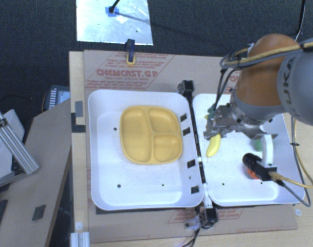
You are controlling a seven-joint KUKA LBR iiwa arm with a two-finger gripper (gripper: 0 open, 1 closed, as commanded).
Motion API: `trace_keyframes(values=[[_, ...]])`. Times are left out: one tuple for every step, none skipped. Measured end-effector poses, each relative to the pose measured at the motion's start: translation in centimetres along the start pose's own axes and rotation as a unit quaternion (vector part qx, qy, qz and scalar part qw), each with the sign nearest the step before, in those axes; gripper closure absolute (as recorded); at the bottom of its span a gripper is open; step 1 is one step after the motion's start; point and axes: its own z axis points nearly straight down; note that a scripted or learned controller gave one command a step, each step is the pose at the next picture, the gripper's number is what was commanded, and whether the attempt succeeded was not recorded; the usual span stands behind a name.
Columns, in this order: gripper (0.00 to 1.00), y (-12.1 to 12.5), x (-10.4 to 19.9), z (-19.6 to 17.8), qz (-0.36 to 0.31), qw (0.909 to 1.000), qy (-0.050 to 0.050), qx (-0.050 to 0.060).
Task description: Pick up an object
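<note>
Right bin [233, 189]: claw [216, 130] over banana [213, 146]

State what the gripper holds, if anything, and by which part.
Cannot be told. The gripper sits right over the top end of the yellow banana in the right bin, but a grip is not visible.

You get even, bright overhead light: both white bins [146, 199] read nearly blown out, and the foil sheet [114, 14] glares. Shadows stay soft. The arm [279, 71] looks slightly blurred; overall sharpness is modest.

Yellow tray [150, 135], yellow banana [213, 146], white bins [102, 189]
</note>
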Motion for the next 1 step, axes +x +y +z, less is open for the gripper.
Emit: trace_keyframes(values=[[1.0, -0.21, 5.22, 1.54, 0.001, 1.0, 0.0, 0.001]])
